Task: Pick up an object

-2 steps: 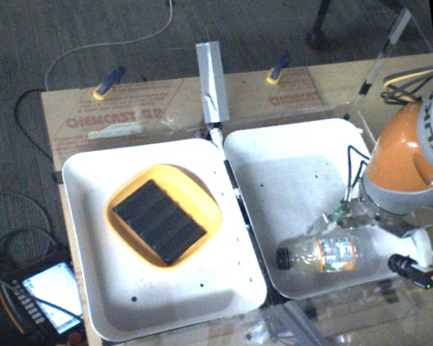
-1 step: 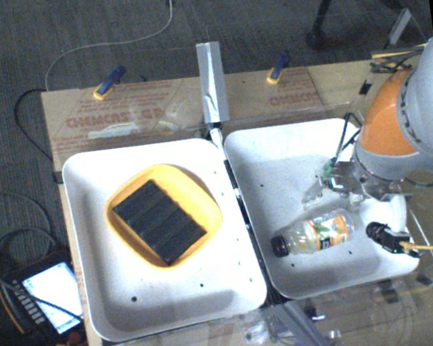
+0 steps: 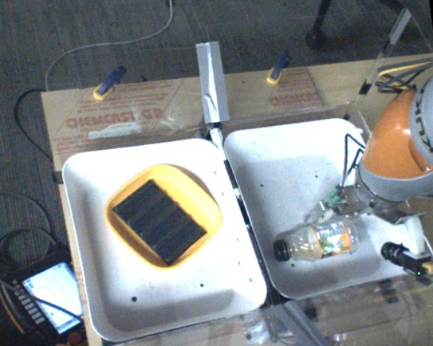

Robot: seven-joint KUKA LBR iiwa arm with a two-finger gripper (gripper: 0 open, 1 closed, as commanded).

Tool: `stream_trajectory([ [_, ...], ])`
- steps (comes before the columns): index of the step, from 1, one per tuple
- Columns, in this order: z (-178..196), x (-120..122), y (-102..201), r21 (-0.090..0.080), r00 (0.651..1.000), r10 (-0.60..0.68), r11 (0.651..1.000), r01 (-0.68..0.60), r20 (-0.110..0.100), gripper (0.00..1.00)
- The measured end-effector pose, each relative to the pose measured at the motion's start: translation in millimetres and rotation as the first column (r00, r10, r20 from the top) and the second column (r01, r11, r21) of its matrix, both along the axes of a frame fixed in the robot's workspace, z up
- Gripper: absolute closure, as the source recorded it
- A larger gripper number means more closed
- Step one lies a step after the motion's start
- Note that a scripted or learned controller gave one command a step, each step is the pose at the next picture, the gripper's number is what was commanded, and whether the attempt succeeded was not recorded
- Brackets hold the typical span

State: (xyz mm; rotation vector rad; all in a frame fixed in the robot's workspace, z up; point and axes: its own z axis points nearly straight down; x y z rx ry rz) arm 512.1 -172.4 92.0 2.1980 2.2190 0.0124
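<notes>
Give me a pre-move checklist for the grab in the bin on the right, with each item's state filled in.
1. Target in view: ok. A plastic bottle lies on its side in the right bin.
2. Gripper near target: ok, it sits just above the bottle's upper right end.
3. Bottle between the fingers: cannot tell.
4. Room around the bottle: not ok, it lies close to the bin's near wall.
5. Other bin: ok, the yellow dish with its dark block sits in the left bin, apart from the arm.

One camera hangs fixed above the bench, looking down at a slant and far enough to take in both white bins.
</notes>
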Motion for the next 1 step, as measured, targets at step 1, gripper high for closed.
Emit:
stream_trajectory([
  [1,10.5,1.6,1.7,0.004,1.0,0.001,1.0,-0.001,0.001,1.0],
])
